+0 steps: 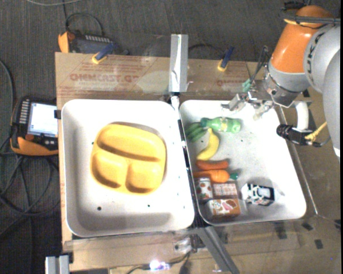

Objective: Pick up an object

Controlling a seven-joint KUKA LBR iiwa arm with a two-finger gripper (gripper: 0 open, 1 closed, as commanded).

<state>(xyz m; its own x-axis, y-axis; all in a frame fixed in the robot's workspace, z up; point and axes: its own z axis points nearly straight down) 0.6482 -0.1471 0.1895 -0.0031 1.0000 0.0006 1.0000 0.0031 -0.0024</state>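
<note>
My tool [248,100] hangs over the right bin's [286,153] far edge, its state unclear to me. Nearest lies the green bottle [224,124], touching the banana [210,146]; carrots [213,170] and cartons [223,201] crowd beyond. The left bin [74,170] holds a yellow tray [129,157].

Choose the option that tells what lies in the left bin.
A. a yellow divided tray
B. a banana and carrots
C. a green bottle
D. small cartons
A: the yellow tray sits alone in the left bin, while the banana, carrots, bottle and cartons lie in the right bin.
</note>
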